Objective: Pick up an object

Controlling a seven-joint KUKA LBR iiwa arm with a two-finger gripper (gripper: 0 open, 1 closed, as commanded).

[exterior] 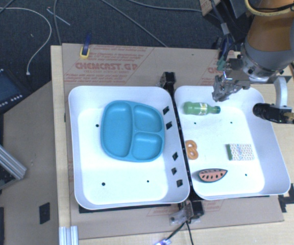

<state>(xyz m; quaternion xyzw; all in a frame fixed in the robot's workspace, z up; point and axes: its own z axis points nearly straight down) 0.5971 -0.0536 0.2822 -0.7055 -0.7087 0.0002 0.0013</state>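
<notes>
Nearest the camera, in the right bin (pixel 269 185), a watermelon slice (pixel 212 175) lies close to the front rim. A little further back, a pretzel (pixel 191 149) sits just beside the divider between the bins, and a patterned sponge (pixel 240 151) rests well apart from it toward the right. In the left bin (pixel 86 152) a blue sectioned plate (pixel 132 130) takes up the middle.

Further back in the right bin, a green bottle (pixel 200 108) lies on its side with its cap end pointing right. The gripper (pixel 221 94) hangs just above and behind that cap end, near it but, as far as the slanted view lets one judge, not touching. Whether the jaws are apart or together cannot be told; the tip is dark and small here.

Nothing is between the fingers that I can see, so the step in hand looks like the approach: the arm is placed over a target and the grasp is not yet made. The bottle seems the likely target. The next move would call for coming straight down and centring on the bottle's body rather than its narrow cap, since a round bottle may roll away if pinched off-centre.

Little stands in the way: the other items are well apart, though the bin's back wall is near.
</notes>
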